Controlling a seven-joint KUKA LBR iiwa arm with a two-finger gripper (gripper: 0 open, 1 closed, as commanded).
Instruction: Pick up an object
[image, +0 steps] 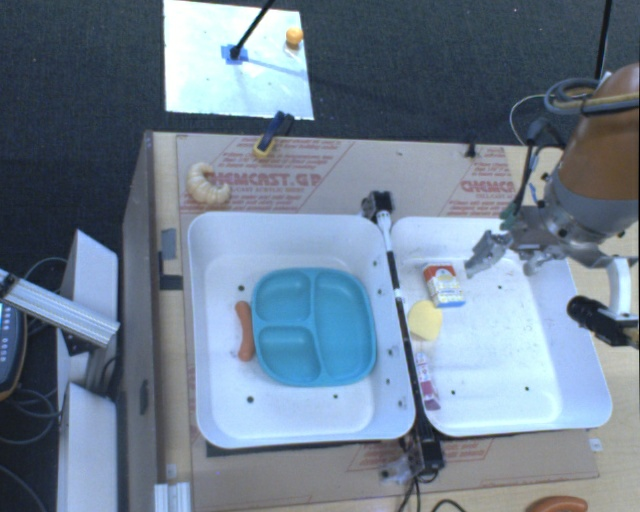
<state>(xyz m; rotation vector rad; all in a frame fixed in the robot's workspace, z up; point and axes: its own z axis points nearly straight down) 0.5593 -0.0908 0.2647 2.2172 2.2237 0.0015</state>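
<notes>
The gripper (492, 252) hovers at the upper right of the frame, over the top edge of the right bin (560, 400), its fingers spread apart with nothing between them. Just below and left of it, inside that bin, lies a small red and white carton (443, 284), close to the fingertips but apart from them. A yellow block (425, 321) sits just below the carton. In the left bin (215, 400) rest a blue divided plate (312, 325) and an orange sausage (243, 331).

arm (600, 150) cropped at right, tool (505, 250) blurred
</notes>
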